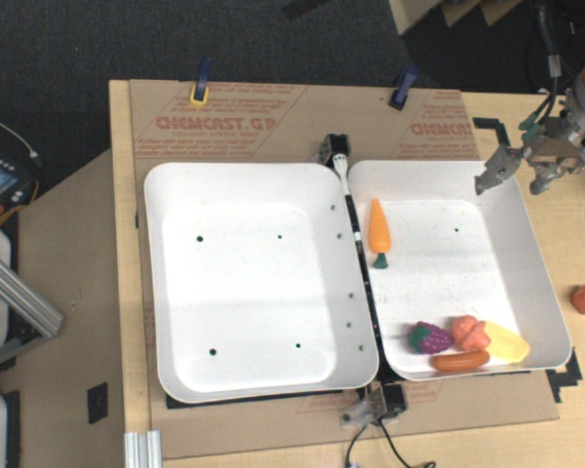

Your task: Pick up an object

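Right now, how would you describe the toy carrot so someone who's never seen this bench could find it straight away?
Start at the right-hand white bin of the two. Along its left wall, near the divider between the bins, lies the toy carrot, orange with a small green tip pointing toward the camera. It lies alone, well apart from the cluster of toy foods in that bin's near corner.

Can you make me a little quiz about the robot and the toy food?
1. True or false: the carrot lies in the left bin.
2. Which toy touches the sausage? A the grapes B the carrot
3. Fill in: the gripper hangs over the right bin's far ____ corner.

Key: 1 false, it lies in the right bin. 2 A. 3 right.
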Robot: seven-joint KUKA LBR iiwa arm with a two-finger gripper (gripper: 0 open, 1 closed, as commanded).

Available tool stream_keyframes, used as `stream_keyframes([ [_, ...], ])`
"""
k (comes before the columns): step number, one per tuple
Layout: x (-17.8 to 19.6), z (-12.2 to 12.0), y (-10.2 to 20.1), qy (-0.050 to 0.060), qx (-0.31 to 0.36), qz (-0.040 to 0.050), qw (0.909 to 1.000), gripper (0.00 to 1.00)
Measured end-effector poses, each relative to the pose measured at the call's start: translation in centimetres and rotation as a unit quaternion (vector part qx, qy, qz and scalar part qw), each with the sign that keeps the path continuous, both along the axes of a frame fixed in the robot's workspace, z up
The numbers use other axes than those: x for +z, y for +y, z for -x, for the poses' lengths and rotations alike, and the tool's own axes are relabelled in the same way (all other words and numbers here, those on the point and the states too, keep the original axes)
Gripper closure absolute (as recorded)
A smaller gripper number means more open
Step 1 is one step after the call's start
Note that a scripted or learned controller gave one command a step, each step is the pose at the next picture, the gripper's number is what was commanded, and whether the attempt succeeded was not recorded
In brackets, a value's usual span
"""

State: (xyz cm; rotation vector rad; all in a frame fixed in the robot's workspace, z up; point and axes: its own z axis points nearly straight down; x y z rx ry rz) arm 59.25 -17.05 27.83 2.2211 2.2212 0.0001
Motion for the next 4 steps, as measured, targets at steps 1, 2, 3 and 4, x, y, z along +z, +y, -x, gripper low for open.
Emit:
stream_keyframes([
  [1,11.5,1.2,5.8,-0.004,0.002,0.0006,1.0000,0.00],
  [2,24.4,4.8,8.6,-0.007,0.002,0.0007,1.0000,0.00],
  [3,25.8,10.9,11.2,0.000,0.001,-0.0004,1.0000,0.00],
  [4,12.6,11.0,7.4,0.006,-0.003,-0.0006,1.0000,0.00],
])
